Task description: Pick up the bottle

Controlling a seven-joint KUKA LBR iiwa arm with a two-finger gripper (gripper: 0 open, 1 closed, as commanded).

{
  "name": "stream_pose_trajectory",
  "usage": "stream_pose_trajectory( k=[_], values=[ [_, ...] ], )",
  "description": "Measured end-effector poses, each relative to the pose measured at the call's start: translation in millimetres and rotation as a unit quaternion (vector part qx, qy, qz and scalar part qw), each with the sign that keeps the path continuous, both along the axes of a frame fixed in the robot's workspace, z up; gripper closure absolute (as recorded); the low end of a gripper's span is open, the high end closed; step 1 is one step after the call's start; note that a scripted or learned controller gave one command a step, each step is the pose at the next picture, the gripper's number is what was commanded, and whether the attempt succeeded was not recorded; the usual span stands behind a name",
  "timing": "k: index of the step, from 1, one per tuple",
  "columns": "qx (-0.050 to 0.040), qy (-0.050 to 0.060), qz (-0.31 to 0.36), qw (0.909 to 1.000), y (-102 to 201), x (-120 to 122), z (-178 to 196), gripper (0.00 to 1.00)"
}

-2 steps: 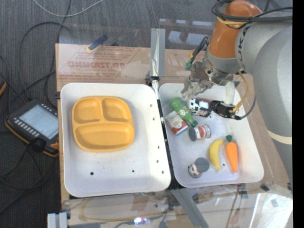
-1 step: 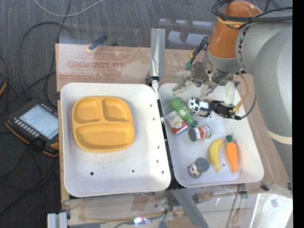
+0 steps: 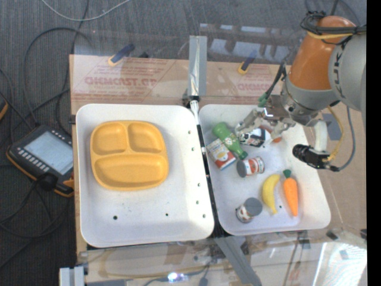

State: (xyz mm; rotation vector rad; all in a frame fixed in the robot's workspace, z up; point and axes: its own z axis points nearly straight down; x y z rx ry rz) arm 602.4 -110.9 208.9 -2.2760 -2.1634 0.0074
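Note:
A green bottle [image 3: 230,139] lies on its side in the right bin [image 3: 315,210], slanting from upper left to lower right, near the bin's left wall. My gripper [image 3: 257,128] hangs over the back of that bin, just right of the bottle's upper half. Its fingers [image 3: 245,124] spread apart with nothing gripped between them. A small black-and-white object [image 3: 256,137] sits right under the gripper. The bottle's lower end rests against a small red-and-white carton [image 3: 220,155] and a can [image 3: 251,167].
The right bin also holds a banana [image 3: 271,192], a carrot [image 3: 290,195] and a second can [image 3: 248,210] toward the front. A yellow divided plate [image 3: 128,154] lies in the left bin [image 3: 143,219]. A metal divider post [image 3: 196,70] stands between the bins at the back.

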Motion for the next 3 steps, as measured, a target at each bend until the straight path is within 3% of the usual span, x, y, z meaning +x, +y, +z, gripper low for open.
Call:
stream_pose_trajectory(
  k=[1,2,3],
  values=[
    [0.0002,-0.007,0.042,0.9991,12.8,7.4,-102.2,0.00],
    [0.0019,-0.006,0.042,0.9991,14.9,7.6,-94.3,1.00],
    [0.0003,0.000,-0.029,0.9996,28.7,-3.4,-27.9,1.00]
  ],
)
